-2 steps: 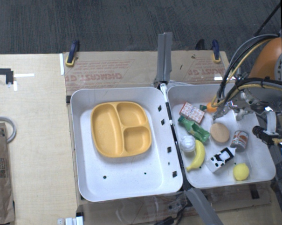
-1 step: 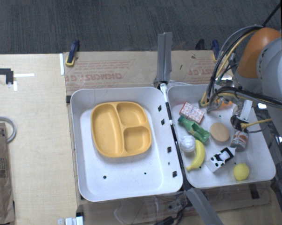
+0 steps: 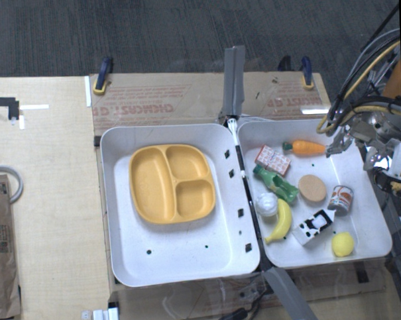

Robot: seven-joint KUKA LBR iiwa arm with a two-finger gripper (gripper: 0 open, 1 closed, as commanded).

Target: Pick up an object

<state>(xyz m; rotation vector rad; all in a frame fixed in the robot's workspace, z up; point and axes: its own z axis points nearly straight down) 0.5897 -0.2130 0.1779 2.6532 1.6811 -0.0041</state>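
The right bin (image 3: 370, 248) holds several small objects. An orange carrot (image 3: 305, 147) lies at the back beside a pink patterned box (image 3: 273, 159). A green toy (image 3: 278, 184), a tan disc (image 3: 312, 188) and a small can (image 3: 340, 199) sit in the middle. A white ball (image 3: 266, 202), a banana (image 3: 280, 223), a black-and-white box (image 3: 314, 226) and a yellow lemon (image 3: 343, 244) lie toward the front. My gripper (image 3: 378, 155) hangs over the bin's right rim, right of the carrot and above the can, with nothing seen in it.
The left bin (image 3: 125, 259) bears a yellow divided plate (image 3: 173, 184). A grey divider post (image 3: 233, 81) rises between the bins at the back. Cables (image 3: 356, 83) loop above the arm at the right. Cardboard (image 3: 158, 101) lies behind the bins.
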